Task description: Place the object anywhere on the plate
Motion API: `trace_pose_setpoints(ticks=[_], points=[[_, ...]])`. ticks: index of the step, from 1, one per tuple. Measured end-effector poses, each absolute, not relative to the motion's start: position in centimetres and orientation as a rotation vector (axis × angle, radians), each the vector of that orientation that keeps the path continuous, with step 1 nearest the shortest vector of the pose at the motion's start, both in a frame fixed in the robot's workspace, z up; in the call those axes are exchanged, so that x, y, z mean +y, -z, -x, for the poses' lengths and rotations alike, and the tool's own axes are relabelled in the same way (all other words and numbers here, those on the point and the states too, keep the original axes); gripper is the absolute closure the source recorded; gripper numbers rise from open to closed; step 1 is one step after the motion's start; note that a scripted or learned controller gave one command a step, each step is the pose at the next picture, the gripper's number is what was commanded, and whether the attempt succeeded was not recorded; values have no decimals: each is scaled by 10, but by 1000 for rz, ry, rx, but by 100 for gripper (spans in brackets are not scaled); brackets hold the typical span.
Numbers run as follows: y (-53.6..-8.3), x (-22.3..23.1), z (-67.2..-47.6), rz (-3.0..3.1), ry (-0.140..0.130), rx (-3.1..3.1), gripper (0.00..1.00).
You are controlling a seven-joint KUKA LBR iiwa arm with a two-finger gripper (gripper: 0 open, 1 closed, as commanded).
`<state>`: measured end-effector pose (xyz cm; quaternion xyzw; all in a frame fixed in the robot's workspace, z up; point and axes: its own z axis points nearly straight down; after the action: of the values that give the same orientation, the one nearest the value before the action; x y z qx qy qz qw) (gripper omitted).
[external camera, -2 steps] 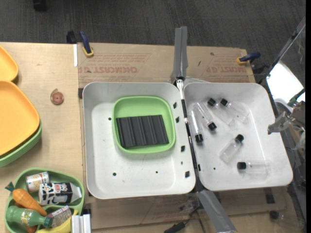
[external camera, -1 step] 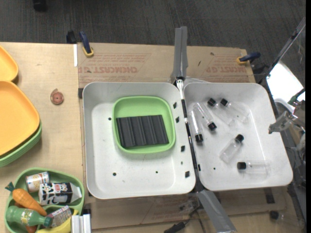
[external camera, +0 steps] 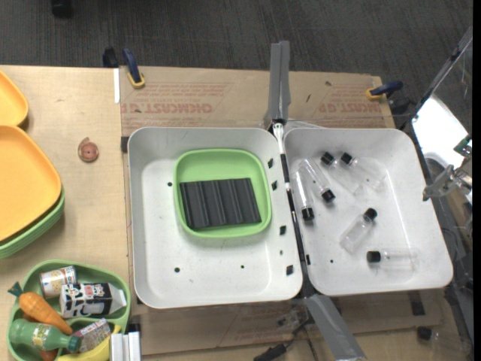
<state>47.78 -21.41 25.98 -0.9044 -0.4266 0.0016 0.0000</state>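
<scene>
Picking comes first: clear vials [external camera: 359, 229] lie scattered in the right bin [external camera: 406, 153], none on the green plate [external camera: 220, 157] (a dark ridged mat [external camera: 219, 203] covers its floor) in the left bin [external camera: 158, 262]. How the gripper is set I cannot tell; next it must seize one vial.

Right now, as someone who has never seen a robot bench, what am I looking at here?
This is one camera fixed above a workbench, looking down at a slant. A robot arm works here, reaching in from the right.

Two shallow white bins sit side by side on cardboard. The left bin holds a green plate with a dark ribbed slab lying on it. The right bin holds small clear tubes with black caps, all lying loose on its floor.

Off to the left are stacked orange plates and a green bowl of toy food. The job is to put an object on the plate.
</scene>
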Motion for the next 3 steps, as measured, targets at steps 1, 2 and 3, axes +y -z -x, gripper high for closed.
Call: trace_pose_setpoints(ticks=[1,2,3], points=[[-253,-216,-477,2913,-7,-1171,0],[-254,-219,-477,2963,-5,-1040,0],[-178,-133,-489,2969,-7,-1019,0]])
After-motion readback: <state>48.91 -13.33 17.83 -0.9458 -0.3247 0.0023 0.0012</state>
